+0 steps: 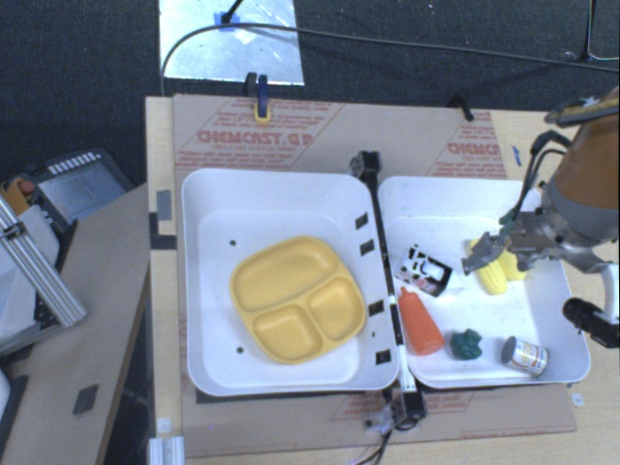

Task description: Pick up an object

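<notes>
Nearest the camera, along the front wall of the right bin point(572, 361), lie a small can point(525, 356) on its side, a dark green lump point(467, 344) and an orange bottle-like piece point(420, 322), each apart from the others. Behind the orange piece sits a black-and-white item point(424, 269) near the divider between the bins. The left bin point(203, 289) holds a yellow three-compartment tray point(295, 298), set at a slant. Both bins rest on a cardboard sheet on the counter point(160, 250). My fingers point(487, 251) hang over the right bin, their tips just beside or touching a yellow object point(498, 274); whether they are wide or closed I cannot tell, since the wrist blurs them.
</notes>
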`<state>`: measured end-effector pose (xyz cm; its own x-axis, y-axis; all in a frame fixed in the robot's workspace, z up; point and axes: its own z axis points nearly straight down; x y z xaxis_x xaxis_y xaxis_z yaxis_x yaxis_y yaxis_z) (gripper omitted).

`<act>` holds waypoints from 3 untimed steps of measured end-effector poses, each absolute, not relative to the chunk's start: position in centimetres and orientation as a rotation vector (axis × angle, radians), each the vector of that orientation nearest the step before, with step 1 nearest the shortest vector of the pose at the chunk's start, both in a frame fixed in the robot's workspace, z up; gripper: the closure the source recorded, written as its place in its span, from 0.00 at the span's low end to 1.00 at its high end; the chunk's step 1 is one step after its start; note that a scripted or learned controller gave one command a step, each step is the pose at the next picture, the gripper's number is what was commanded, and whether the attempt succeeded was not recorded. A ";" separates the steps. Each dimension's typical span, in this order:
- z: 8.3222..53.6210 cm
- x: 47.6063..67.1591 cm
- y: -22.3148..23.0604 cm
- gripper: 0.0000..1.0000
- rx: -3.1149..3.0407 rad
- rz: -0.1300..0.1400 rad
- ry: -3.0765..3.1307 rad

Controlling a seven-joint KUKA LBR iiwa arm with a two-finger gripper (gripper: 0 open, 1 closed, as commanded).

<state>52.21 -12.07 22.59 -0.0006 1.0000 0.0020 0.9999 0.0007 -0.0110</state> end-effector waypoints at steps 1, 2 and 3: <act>23.2 52.5 -12.0 0.00 -2.219 -0.002 -2.226; 17.1 52.3 -11.6 0.00 -2.218 0.001 -2.222; 12.2 51.4 -12.0 0.00 -2.218 0.003 -2.220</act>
<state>51.40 -12.03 12.24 -0.0009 1.0000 0.0014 1.0000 0.0009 -0.0040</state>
